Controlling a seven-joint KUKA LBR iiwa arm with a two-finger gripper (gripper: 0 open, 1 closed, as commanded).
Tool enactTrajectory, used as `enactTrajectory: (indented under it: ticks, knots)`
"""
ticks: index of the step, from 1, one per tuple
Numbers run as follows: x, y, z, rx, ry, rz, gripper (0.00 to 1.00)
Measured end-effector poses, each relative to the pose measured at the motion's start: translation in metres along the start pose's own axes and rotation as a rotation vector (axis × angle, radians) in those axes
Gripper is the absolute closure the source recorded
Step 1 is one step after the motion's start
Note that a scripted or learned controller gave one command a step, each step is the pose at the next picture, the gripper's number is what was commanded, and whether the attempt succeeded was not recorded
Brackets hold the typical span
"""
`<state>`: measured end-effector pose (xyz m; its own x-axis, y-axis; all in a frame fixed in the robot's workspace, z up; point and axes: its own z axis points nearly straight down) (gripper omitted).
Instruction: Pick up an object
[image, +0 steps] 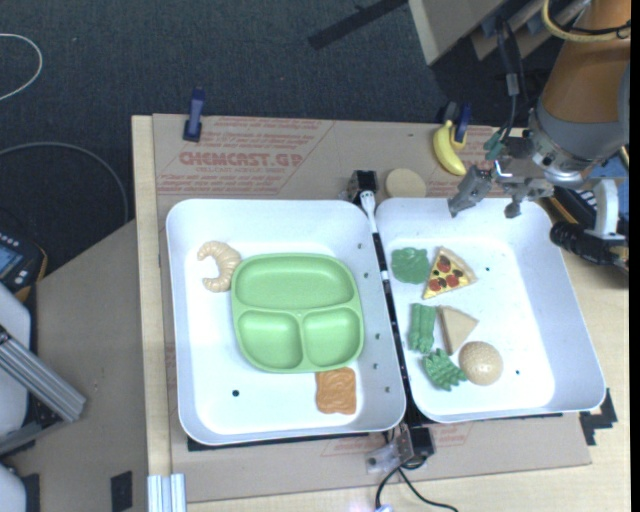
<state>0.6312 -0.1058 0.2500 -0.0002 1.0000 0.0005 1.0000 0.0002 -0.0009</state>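
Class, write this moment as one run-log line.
tool: open, above right bin's far edge | holding: nothing | nearest: pizza slice | stage: before pick

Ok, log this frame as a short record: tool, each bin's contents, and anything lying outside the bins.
tool: above the right bin's far edge, fingers spread, nothing between them
left bin: green divided tray, croissant at its far left corner, orange waffle piece on its near side
right bin: pizza slice, leafy green piece, green bean pods, tan wedge, round tan ball, small green sprig
outside bins: banana, pale round disc
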Motion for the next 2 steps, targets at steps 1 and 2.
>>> enactTrajectory:
  ticks: [1,2]
  knots:
    - [0.000,0.001,-0.011,-0.003,-0.001,-0.001,1.00]
    - [0.003,-0.108,0.048,0.014,0.003,0.004,1.00]
